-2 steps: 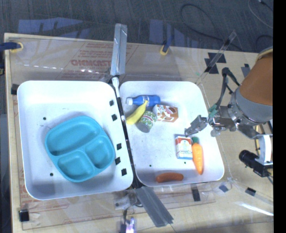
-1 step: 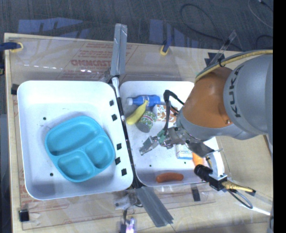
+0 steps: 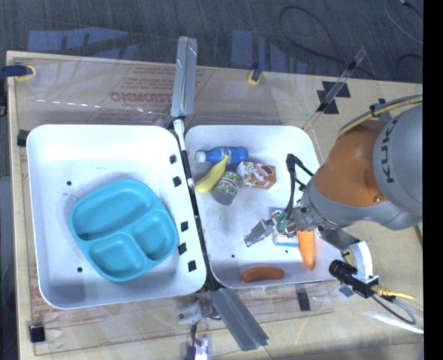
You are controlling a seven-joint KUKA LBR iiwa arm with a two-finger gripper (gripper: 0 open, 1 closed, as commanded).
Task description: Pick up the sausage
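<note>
The sausage (image 3: 263, 274) is reddish-brown and lies flat along the near wall of the right bin (image 3: 229, 257). My gripper (image 3: 260, 232) hangs over the bin floor a short way beyond the sausage, apart from it, with its tip pointing left. Nothing shows in its grasp. The grey arm with its orange band (image 3: 349, 178) reaches in from the right over the bin's right side.
An orange carrot (image 3: 306, 250) lies just right of the gripper, with a small blue-and-white item (image 3: 285, 239) beside it. A blue bottle (image 3: 225, 155), banana (image 3: 212, 175), can (image 3: 227, 188) and snack packet (image 3: 257, 175) cluster at the far left. The left bin holds a blue divided plate (image 3: 124, 229).
</note>
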